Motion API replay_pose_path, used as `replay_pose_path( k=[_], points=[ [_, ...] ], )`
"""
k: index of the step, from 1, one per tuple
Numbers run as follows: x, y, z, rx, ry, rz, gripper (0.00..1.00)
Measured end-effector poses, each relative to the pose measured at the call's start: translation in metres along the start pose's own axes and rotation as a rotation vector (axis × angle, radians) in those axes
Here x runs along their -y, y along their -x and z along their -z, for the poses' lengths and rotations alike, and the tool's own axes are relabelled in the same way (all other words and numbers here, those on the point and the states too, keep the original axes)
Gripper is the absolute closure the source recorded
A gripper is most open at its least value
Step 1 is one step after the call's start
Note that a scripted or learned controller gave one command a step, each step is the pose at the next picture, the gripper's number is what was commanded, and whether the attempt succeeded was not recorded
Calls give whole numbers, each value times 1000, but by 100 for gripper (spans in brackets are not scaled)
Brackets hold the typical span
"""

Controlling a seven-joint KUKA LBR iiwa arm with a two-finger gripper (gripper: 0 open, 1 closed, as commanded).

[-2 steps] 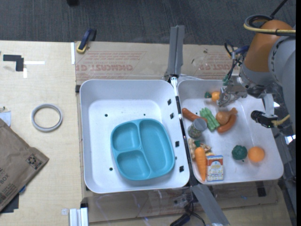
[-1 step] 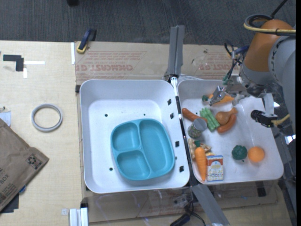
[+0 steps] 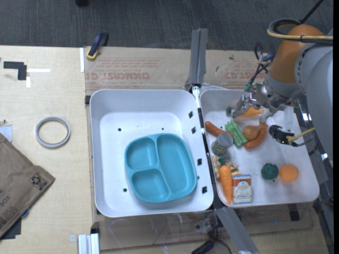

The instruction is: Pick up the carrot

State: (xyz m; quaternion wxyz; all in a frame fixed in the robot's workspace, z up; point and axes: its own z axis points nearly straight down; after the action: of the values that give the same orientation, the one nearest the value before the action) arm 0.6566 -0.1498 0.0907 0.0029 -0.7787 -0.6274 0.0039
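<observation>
Nearest the camera in the right bin (image 3: 312, 187), you have the carrot (image 3: 225, 181). It lies along the bin's left wall, well short of the gripper (image 3: 247, 108) and off to its left, leafy end pointing back toward the tool. A small printed carton (image 3: 242, 189) sits just beside the carrot, on the side under the gripper; whether they touch, you cannot tell.

Same bin, a step farther: a dark green lump (image 3: 269, 171) and an orange ball (image 3: 288, 173) lie close together, on the camera side of the gripper and to its right.

Farther in: a grey can (image 3: 223, 141) lies between the carrot and the gripper. Past it are a green ridged piece (image 3: 235, 133), a brown curved sausage shape (image 3: 254, 136) and a red-orange stick (image 3: 214, 128), all just short of the tool.

The gripper hangs over the far part of the right bin, with a small orange item (image 3: 255, 111) right at its tip. Contact unclear. You cannot tell the gripper's state from this angle, and the carrot is not in it.

Left of the tool, across the divider: the left bin (image 3: 106, 110) carries a blue divided plate (image 3: 159, 167).

Far left on the bench (image 3: 42, 89): a tape ring (image 3: 53, 132).
</observation>
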Motion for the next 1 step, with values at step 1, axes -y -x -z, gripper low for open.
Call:
replay_pose_path(
  k=[1],
  points=[
    [-6, 18, 2, 1, 8, 438, 0]
  ],
)
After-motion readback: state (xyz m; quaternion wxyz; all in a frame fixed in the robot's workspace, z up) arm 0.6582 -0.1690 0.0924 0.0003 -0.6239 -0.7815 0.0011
